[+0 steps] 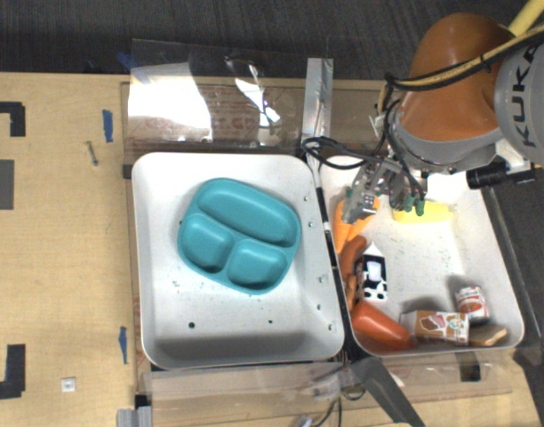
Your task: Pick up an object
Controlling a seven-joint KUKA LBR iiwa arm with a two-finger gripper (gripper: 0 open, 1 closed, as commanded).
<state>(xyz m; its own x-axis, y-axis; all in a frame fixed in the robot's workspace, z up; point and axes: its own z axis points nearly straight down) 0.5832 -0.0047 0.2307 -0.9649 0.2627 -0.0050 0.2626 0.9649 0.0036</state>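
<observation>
Gripper (368, 194) above slim orange carrot (346, 229).

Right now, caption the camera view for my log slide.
End effector hovers over right bin's toys; teal divided tray sits in left bin.

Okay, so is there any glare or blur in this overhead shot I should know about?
In the camera view, bright glare washes out the clear plastic sheet behind the left bin; the gripper looks slightly blurred over the right bin; the teal divided plate is evenly lit and sharp.
</observation>
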